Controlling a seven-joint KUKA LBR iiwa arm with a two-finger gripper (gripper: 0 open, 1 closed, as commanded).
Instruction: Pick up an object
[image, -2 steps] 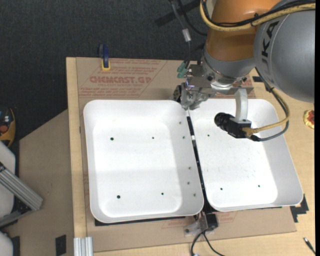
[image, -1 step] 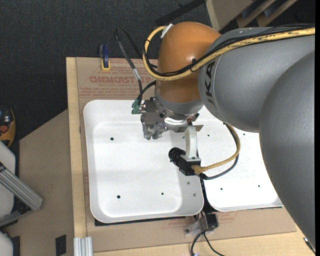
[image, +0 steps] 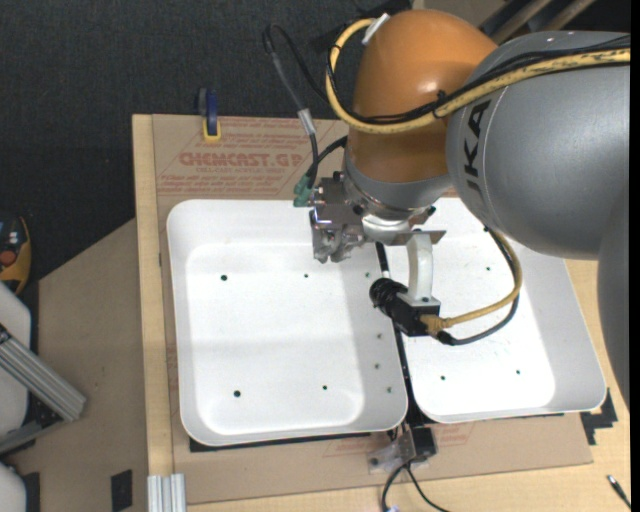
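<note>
Over the left bin's (image: 200, 330) far edge hangs the pincer (image: 330, 240), its state indiscernible; no object visible, so handling cannot be judged.

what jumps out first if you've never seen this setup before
The big arm dominates, reaching in from the right with its glossy orange band bulging over the top centre of the view. Under it the gripper hangs over the far right part of the left bin, near the seam with the right bin. A yellow cable loops from the wrist across the right bin's white floor.
</note>
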